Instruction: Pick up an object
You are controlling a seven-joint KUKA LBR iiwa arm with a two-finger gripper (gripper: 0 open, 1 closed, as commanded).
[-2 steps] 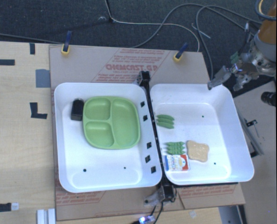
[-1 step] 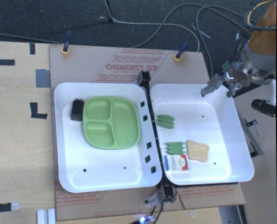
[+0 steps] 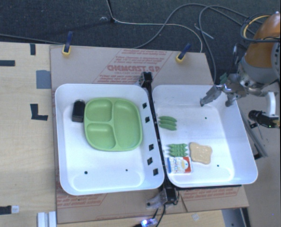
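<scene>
Camera view, brown board under two white bins, dark carpet beyond, tool spread wide, holding nothing

Red printed lettering is seen on the brown cardboard sheet under the two bins, along its far edge; it is viewed at a slant, and the main line can be read roughly as "CHEMCAST GP", with the last characters uncertain. Smaller red lines are printed above and below that line but cannot be read. More red print is seen on the cardboard's near edge, below the bins, too small to be made out. A red and white printed label is carried by the small packet in the right bin; its wording cannot be read
</scene>
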